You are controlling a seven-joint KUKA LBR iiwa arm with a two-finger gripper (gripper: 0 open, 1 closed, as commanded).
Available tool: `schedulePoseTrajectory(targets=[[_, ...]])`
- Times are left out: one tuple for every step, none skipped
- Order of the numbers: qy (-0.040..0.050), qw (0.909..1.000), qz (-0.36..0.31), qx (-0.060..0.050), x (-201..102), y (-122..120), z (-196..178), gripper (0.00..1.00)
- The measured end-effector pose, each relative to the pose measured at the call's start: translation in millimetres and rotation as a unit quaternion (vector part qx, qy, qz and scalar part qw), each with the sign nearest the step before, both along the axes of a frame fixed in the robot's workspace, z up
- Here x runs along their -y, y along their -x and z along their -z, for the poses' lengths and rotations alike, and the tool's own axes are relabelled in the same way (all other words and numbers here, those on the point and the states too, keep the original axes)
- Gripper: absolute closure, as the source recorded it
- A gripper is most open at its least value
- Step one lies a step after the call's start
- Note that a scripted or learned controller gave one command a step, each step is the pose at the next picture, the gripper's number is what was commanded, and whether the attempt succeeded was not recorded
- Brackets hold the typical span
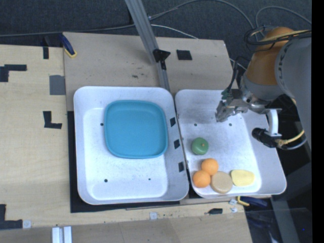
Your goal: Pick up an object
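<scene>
The gripper [223, 114] hangs over the far part of the right bin [266, 184]; I cannot tell its state. The green ball [200, 146], mid-bin, looks light, smooth and may roll: take it across the middle.

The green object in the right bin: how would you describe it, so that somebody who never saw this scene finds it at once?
Look at the right bin of the two white bins. Its small items gather near the front edge; the green object sits just behind them, toward the bin's left wall. It is the only green item, round, beside two orange balls, a beige disc and a yellow piece.
</scene>
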State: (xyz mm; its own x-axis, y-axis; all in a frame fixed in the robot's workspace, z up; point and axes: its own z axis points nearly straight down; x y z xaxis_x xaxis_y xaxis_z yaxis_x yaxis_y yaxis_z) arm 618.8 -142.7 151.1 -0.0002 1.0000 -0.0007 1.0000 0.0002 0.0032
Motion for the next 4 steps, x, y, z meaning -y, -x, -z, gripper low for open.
schedulePoseTrajectory(targets=[[0.0001, 1.0000, 0.000, 0.001, -0.8, -9.2, -58.5, 1.00], [-0.0001, 1.0000, 0.000, 0.000, -0.9, -9.9, -100.1, 1.00], [-0.0006, 1.0000, -0.001, -0.001, -41.1, 8.1, -101.8, 1.00], [-0.0008, 1.0000, -0.002, -0.002, -96.4, 26.3, -89.3, 1.00]])
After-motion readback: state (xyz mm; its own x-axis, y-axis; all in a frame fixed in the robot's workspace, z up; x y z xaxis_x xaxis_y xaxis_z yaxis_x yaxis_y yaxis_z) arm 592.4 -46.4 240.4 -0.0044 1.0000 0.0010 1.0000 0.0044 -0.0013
